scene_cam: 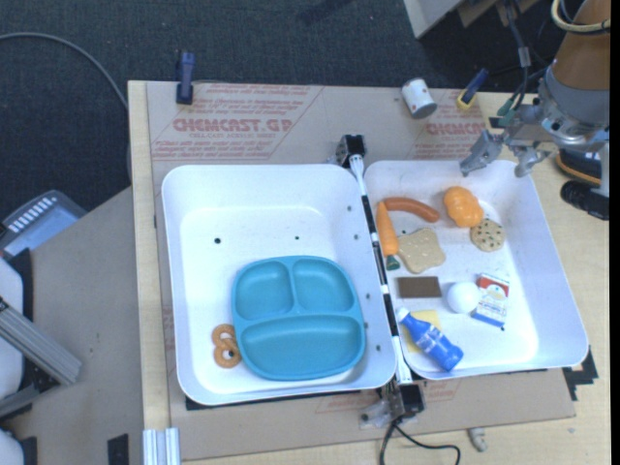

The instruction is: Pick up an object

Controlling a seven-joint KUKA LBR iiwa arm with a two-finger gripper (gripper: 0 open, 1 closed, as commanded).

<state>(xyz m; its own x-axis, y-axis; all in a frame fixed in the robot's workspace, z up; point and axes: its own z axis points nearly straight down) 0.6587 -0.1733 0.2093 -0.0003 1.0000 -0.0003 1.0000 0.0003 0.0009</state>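
Your gripper (504, 155) hangs at the far edge of the right bin (557, 289), up at about one o'clock in the view, and its two fingers are spread wide with nothing between them. So no pick yet; you're at the approach stage, by my reading.

Look at what's closest. The orange fruit (462, 205) lies just toward seven o'clock from the gripper, near but apart from it. It's a rounded lump with no strong long axis, so finger heading matters little there. Right beside it, toward four o'clock, is the cookie (487, 234), flat on the bin floor.

Further toward nine o'clock from the fruit you've got the sausage (411, 207), long axis running roughly nine to three, and the carrot (387, 232), running twelve to six along the bin's left wall. Either would want the fingers closing across the short side.

The blue bottle (432, 342) sits at the near end, well apart from the gripper. The blue divided plate (297, 316) and the pretzel (227, 346) are over in the left bin (194, 211), the longest reach of all.

My call: the fruit is your shortest move, a small shift toward seven o'clock and then down.
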